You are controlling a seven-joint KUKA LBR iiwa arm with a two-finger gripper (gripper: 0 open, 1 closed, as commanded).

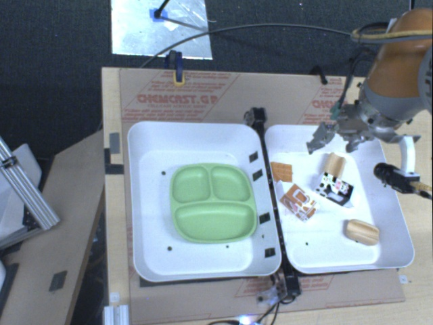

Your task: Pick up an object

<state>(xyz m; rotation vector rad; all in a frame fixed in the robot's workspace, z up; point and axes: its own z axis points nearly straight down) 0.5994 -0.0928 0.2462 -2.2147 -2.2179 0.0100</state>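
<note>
Two shallow white bins side by side on the tabletop [135, 87]; the left bin [145, 181] carrying a green divided plate [214, 203] at its centre, seemingly parked there as a drop place and not as a target; the right bin [392, 202] carrying the loose things to pick.

In the right bin, from its centre: a small orange card [281, 172] at about 10 o'clock, close to the shared wall; a brown patterned box [299, 202] at 8 o'clock; a black and white block [334, 187] near the middle, with a tan cylinder [333, 163] touching it at 12 o'clock; a wooden oval piece [362, 231] at 5 o'clock, well apart from the others, probably the easiest grasp.

Gripper [338, 137] hanging above the bin's 12 o'clock edge, jaws apart and holding nothing, apparently poised just beside the tan cylinder.

Around: a brown printed board under the bins, dark carpet beyond, a shiny foil sheet [159, 19] at 11 o'clock, cables at the 6 o'clock edge.
</note>
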